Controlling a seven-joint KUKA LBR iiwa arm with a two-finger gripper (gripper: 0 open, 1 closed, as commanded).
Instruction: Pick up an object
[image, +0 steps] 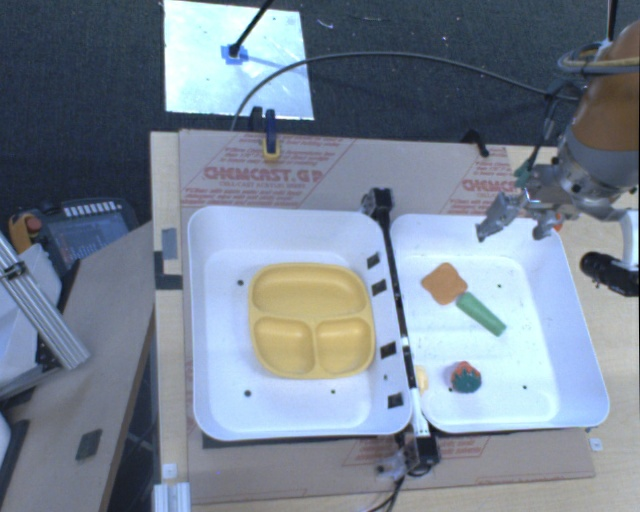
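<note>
1. I see a green-handled spatula (468, 299) with an orange blade lying flat in the right bin (575, 300).
2. My pincer (518, 220) hangs above that bin's far edge, fingers spread, gripping nothing.

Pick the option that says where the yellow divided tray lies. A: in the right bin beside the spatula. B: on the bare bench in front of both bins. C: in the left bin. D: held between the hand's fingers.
C: the yellow divided tray lies flat in the left bin, while the spatula is in the right bin and the hand hovers over that bin's far edge.
</note>
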